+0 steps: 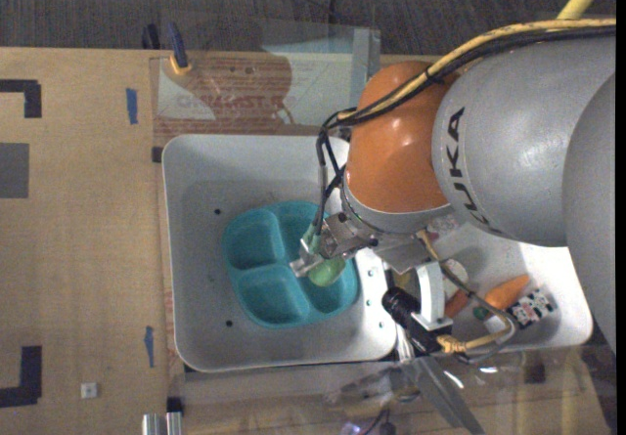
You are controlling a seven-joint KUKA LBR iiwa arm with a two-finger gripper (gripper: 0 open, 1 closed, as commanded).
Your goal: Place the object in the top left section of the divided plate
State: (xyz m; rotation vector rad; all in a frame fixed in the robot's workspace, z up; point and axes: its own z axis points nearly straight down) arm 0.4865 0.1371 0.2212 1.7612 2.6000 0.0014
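There, gripper (315, 261) over divided plate (256, 272)

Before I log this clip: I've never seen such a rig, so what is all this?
This is one camera above a bench, looking down at a slant. The big grey and orange shape is a robot arm reaching in from the right. At its tip, the gripper hangs over a teal divided plate lying in the left white bin. A pale green object sits at the fingers, which appear closed on it. The right bin holds an orange carrot-like item and some small pieces.
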